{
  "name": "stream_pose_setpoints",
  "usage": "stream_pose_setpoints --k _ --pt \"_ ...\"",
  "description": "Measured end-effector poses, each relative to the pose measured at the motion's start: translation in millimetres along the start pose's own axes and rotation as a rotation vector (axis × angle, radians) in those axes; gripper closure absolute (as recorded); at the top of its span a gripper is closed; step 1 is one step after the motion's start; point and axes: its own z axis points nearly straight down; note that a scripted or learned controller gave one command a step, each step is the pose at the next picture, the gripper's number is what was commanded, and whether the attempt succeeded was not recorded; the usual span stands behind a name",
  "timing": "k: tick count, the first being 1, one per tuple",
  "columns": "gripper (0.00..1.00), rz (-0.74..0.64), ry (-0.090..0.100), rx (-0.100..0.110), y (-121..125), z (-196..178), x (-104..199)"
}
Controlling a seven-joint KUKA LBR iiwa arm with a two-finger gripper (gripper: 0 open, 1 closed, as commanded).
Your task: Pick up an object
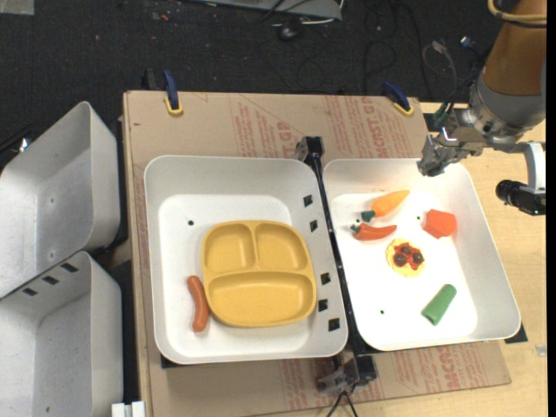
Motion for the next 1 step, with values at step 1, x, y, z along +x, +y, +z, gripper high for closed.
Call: stream_pose_setpoints --k 1 --pt "1.0 -0.004 0.004 0.007 -5.5 14.3 48.5"
